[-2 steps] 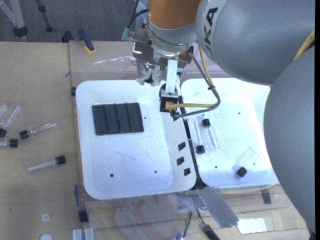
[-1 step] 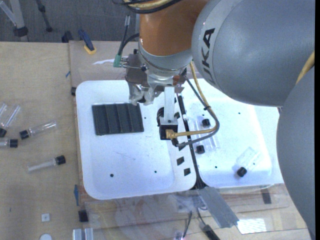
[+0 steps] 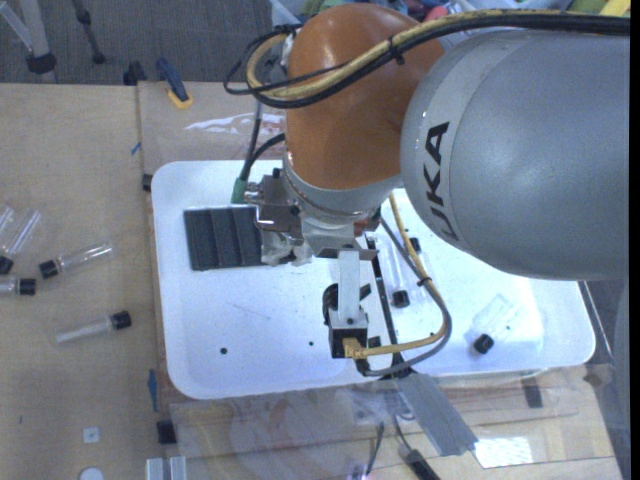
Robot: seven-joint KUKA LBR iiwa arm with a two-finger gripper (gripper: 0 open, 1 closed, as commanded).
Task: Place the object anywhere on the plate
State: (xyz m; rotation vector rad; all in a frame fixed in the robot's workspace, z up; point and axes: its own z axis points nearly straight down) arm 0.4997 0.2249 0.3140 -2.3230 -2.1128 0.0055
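- Camera view: the pincer point(image 3: 283, 238) is tucked low under the big wrist, so honestly I can't tell if it's open or closed, or holding anything.
- The ribbed dark-grey block point(image 3: 222, 238) is my guess for the task's thing. It lies flat in the left part of the white bin point(image 3: 230, 343), just beside the pincer on the view's left, ribs running up-down.
- A capped clear vial point(image 3: 492, 326) lies well apart, toward the bin's right end.
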